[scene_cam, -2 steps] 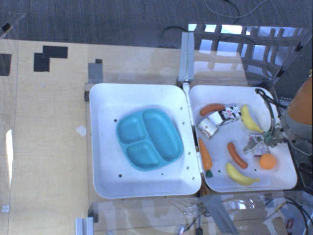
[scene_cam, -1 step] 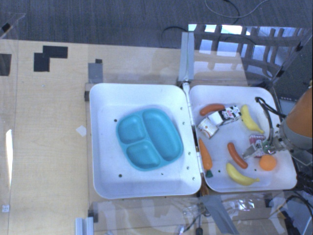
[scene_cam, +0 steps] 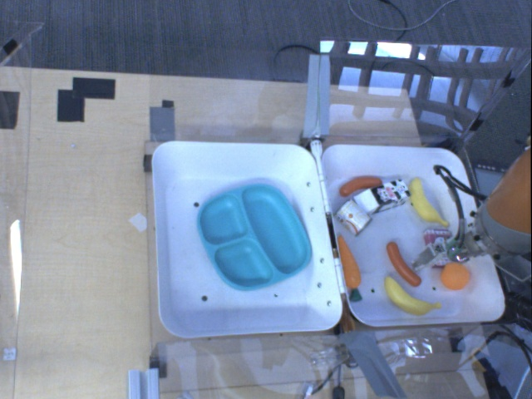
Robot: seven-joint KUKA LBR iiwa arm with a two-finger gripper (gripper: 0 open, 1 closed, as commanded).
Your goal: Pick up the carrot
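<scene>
The carrot [scene_cam: 349, 267] lies along the left wall of the right bin [scene_cam: 478, 310], near its front left corner, well apart from the end effector [scene_cam: 443, 254]. The end effector sits low near the bin's right edge, beside an orange [scene_cam: 455, 277] and a sausage [scene_cam: 403, 263]; I cannot tell whether it is open or closed. A blue plate [scene_cam: 253, 235] fills the middle of the left bin [scene_cam: 179, 306].

I work in a robot lab: my bench [scene_cam: 75, 223] is pale wood with black marker patches [scene_cam: 83, 96] stuck near its far left corner. Two white bins [scene_cam: 166, 248] are fixed side by side on it. Loose cables [scene_cam: 391, 11] trail over grey carpet [scene_cam: 166, 15] beyond the bench's far edge.
</scene>
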